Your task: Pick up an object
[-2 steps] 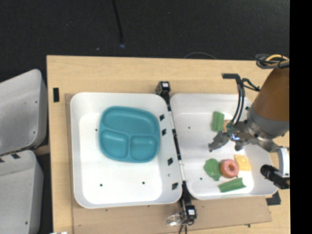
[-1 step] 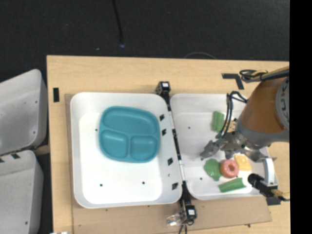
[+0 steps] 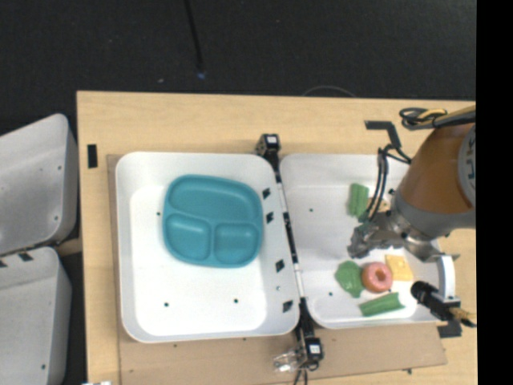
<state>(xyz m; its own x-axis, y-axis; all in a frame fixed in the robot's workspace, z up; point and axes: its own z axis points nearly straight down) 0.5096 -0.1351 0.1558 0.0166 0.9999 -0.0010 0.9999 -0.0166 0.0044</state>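
Hovering low in the right bin (image 3: 321, 175), the pincer (image 3: 362, 243) sits just above a green piece (image 3: 349, 278) and pink ring (image 3: 377, 277); I cannot tell its state. Next: descend squarely onto one object.

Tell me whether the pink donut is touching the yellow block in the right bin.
Touching. In the camera view the pink donut sits directly against the left edge of the yellow block, with no white bin floor visible between them.

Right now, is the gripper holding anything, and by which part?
Nothing is visibly held. The gripper sits low in the right bin, above the green piece and pink ring, with nothing seen in it.
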